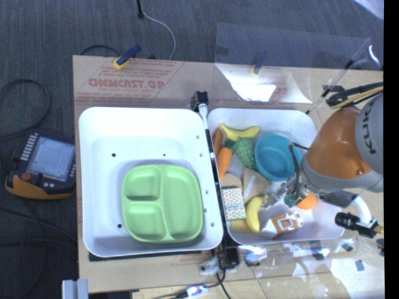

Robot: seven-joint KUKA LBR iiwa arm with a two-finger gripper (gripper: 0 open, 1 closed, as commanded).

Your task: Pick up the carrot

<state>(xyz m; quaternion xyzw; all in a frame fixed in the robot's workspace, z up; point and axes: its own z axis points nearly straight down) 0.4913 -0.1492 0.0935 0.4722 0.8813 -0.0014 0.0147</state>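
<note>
2 white bins sit side by side on the table (93, 86). The left bin (100, 142) holds a green tray (163, 203) with 3 compartments, lying flat toward the near side. The right bin (312, 124) is crowded with items.

The carrot (223, 162) lies at the far-left side of the right bin, close against the wall that divides the 2 bins, pointing roughly along that wall. Just beside it, toward the bin's middle, is a green bumpy fruit (245, 152), and behind both rests a banana (239, 131). A blue bowl (275, 156) sits right of the green fruit. Nearer the camera are a small patterned box (233, 203), a 2nd banana (253, 213) and a white carton (285, 223) with orange print.

The arm (333, 151) reaches in from the right, its orange band over the bin's right side. The jaws (290, 195) hang low in the bin, right of the 2nd banana and just above the carton, well apart from the carrot. A small orange piece (306, 201) shows just beside them. Whether the jaws are open or closed cannot be told.

Left of the table, a pendant (42, 166) with a screen lies on the dark floor.
</note>
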